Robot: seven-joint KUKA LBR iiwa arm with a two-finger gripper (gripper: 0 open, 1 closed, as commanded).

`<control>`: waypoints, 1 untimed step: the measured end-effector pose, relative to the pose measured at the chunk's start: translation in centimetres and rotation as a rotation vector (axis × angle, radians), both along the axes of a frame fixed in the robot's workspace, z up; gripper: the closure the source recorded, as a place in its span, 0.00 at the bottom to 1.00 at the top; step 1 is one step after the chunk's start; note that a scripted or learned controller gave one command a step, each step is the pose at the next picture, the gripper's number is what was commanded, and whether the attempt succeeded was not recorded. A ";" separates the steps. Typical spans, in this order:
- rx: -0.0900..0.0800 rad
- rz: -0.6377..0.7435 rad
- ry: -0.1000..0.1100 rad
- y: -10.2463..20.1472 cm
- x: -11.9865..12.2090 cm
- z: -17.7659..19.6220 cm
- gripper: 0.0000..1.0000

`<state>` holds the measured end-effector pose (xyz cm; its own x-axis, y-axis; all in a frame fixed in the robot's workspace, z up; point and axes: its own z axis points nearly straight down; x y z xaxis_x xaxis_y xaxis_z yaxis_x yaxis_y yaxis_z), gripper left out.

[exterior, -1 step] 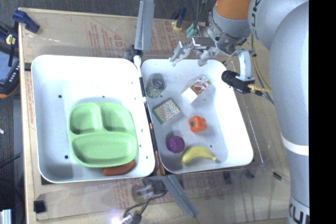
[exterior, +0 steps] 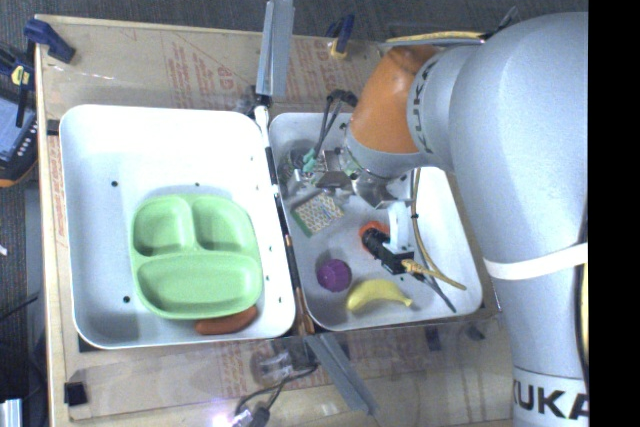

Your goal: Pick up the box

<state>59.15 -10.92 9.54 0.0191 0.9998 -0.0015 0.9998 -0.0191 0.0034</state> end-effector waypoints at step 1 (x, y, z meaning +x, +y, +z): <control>-0.004 0.005 -0.001 -0.2 0.1 1.1 1.00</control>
